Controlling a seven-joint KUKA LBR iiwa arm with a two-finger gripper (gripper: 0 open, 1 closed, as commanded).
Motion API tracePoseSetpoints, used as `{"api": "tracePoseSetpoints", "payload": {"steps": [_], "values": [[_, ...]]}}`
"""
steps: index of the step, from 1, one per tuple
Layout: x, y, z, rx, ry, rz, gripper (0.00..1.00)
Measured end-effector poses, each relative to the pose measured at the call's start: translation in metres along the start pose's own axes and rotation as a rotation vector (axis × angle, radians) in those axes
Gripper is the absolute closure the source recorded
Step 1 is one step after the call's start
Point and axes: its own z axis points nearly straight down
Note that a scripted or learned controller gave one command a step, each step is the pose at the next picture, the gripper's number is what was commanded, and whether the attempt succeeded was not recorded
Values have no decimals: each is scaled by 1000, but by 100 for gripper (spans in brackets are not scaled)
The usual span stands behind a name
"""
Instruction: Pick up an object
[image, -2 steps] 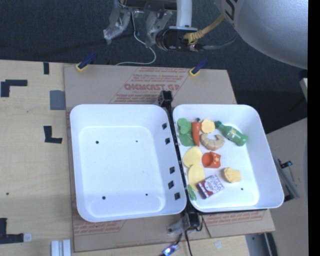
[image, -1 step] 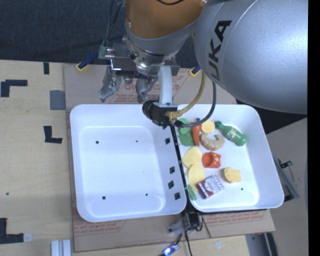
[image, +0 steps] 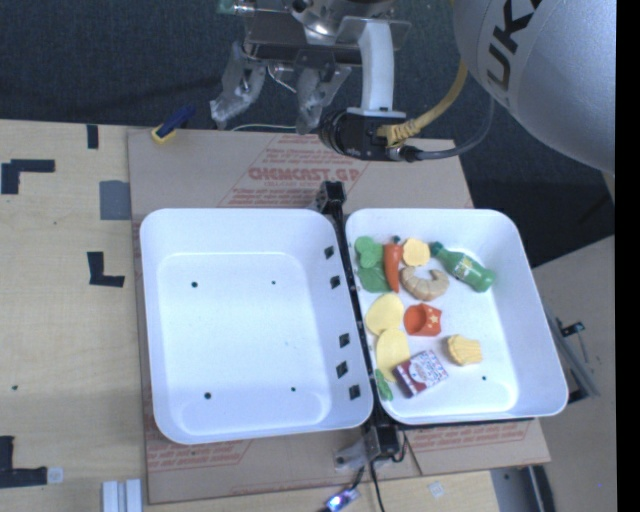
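My pincer (image: 268, 98) hangs at the top of the frame, beyond the far edge of the two white bins and over the brown cardboard sheet (image: 300, 175) they rest on. Its two grey fingers (image: 232, 95) stand apart with nothing between them, and a yellow cable (image: 440, 105) curls away from my wrist to the right.

The left bin (image: 240, 420) shows four small dark dots on its white floor. The right bin (image: 500, 240) carries all the toy food, gathered toward its left half. A green vegetable (image: 369, 262) lies against the divider between the bins, with an orange carrot (image: 393, 267) touching it on the right. Just beside the carrot sit a small yellow piece (image: 416, 252) and a tan, curled item (image: 426, 284) that could be a shrimp or a pastry; the view is too coarse to tell. A green bottle (image: 464, 268) lies tilted on its side near the far right of the group.

Lower down, a red piece (image: 423, 320) sits next to a pale yellow chip-like shape (image: 384, 313), with a second such shape (image: 392, 350) below it. A yellow corn piece (image: 463, 350) lies to the right, and a red and white packet (image: 421, 373) rests near the bin's front wall. A small blue and yellow object (image: 172, 122) lies on the wooden bench at upper left, apart from everything else.
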Motion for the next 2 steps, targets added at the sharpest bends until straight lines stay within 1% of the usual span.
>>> {"api": "tracePoseSetpoints", "payload": {"steps": [1, 2], "values": [[-1, -42, 127, 25, -10, 1, 100], [0, -40, 2, -1, 1, 0, 100]]}}
